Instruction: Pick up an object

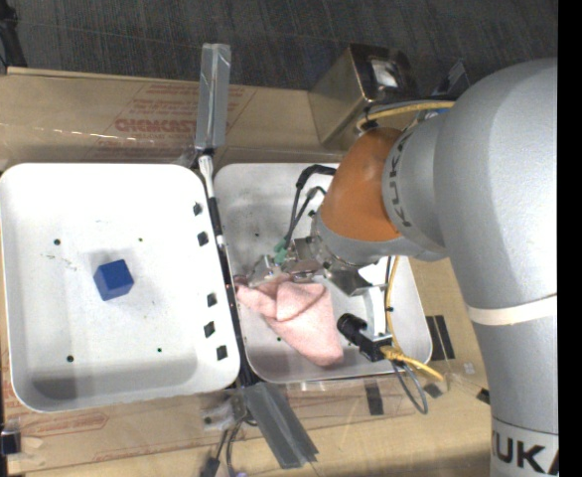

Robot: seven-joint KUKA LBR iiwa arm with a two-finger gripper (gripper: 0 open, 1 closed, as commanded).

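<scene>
Gripper sits low in the right bin, right at the upper edge of a crumpled pink cloth, though its grip cannot be made out from above; a blue cube lies alone in the left bin.

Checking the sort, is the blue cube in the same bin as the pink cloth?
No, the blue cube sits in the left bin, the pink cloth in the right bin.

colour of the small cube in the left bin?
Blue. The small blue cube sits alone in the left white bin, clearest in the camera view.
</scene>
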